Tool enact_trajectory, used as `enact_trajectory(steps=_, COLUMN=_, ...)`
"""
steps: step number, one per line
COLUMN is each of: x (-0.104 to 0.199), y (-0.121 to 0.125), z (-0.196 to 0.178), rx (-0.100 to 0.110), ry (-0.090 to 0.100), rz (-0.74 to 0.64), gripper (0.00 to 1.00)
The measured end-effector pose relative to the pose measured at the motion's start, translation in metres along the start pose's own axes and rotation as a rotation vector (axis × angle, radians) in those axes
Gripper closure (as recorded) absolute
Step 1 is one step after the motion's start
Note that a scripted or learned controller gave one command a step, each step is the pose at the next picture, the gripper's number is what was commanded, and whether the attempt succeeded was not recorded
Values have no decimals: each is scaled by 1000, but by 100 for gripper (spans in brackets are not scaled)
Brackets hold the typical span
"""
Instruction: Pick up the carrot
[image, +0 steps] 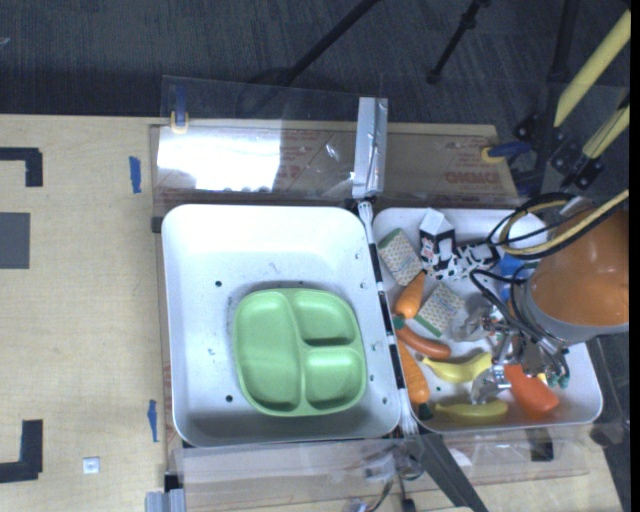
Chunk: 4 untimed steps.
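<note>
An orange carrot (413, 376) lies along the left wall of the right bin (590, 400), its dark green end pointing toward the front. A second orange, cone-shaped piece (409, 296) lies further back by the same wall. My gripper (496, 368) hangs low over the front middle of the right bin, above the yellow bananas (457, 370) and next to a red-orange item (532, 393). It is well to the right of the carrot and not touching it. The wrist and cables hide the gripper's tip.
The right bin also holds a red sausage (424, 345), a cow-patterned carton (436, 247), two waffle-like pieces (399, 258) and another banana (470, 410). In the left bin (200, 250) lies a green divided plate (298, 349). A metal divider (370, 150) stands behind the bins.
</note>
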<state>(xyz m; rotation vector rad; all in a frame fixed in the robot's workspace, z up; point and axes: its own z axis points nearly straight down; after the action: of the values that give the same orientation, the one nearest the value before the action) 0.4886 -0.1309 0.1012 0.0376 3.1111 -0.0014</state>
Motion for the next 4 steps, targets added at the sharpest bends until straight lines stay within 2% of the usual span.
enact_trajectory(steps=1, x=3, y=31, z=12, rx=-1, ry=5, rz=-399, gripper=0)
enact_trajectory(steps=2, x=-18, y=68, z=-83, rx=-14, ry=22, rz=-827, gripper=0)
enact_trajectory(steps=3, x=-7, y=33, z=-10, rx=-10, ry=25, rz=-571, gripper=0)
enact_trajectory(steps=4, x=-10, y=34, z=-21, rx=-10, ry=17, rz=-569, gripper=100)
